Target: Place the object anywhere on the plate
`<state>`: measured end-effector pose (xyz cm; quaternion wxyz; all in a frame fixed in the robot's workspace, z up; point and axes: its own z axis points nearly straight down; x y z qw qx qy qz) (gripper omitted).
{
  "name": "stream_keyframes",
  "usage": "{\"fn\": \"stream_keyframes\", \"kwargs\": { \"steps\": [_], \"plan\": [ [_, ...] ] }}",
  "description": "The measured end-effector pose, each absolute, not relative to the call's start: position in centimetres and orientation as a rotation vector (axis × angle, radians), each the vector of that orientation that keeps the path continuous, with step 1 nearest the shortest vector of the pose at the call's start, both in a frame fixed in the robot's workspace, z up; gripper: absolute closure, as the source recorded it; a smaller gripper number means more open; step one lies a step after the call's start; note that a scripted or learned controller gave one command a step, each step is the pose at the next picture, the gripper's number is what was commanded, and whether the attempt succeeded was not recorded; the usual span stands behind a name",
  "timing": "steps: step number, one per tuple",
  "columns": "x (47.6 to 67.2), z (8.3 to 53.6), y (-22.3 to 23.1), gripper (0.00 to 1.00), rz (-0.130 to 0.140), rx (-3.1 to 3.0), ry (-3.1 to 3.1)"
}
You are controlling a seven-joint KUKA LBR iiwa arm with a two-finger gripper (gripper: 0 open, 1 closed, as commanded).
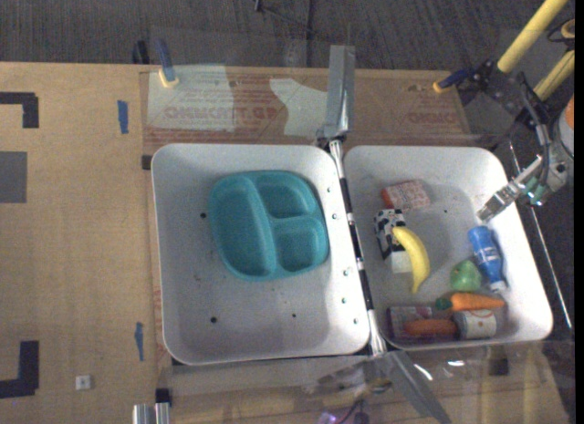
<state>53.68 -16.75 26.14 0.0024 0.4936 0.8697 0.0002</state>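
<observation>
A teal divided plate (269, 223) lies in the left bin (182, 322), with nothing on it. The right bin (456, 162) holds a banana (413, 256), a black-and-white block (391, 227), a pink box (407, 195), a blue bottle (486, 255), a green fruit (464, 275), a carrot (474, 302), a small can (477, 324) and a flat packet (422, 324). My gripper (495, 206) hangs over the right bin's far right side, just above the blue bottle. I see nothing held in it.
A metal divider (351, 240) runs between the two bins. Yellow poles (538, 21) and cabling stand at the upper right by the arm. Blue tape marks (122, 116) and a taped plastic sheet (219, 98) lie on the wooden bench behind the bins.
</observation>
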Motion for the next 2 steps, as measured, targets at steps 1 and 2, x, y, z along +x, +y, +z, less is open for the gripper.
{"fn": "stream_keyframes", "kwargs": {
  "steps": [1,2],
  "plan": [
    [51.8,27.9,-20.6,1.0,0.0,1.468,2.77],
    [48.9,25.0,-18.6,1.0,0.0,1.425,2.797]
  ]
}}
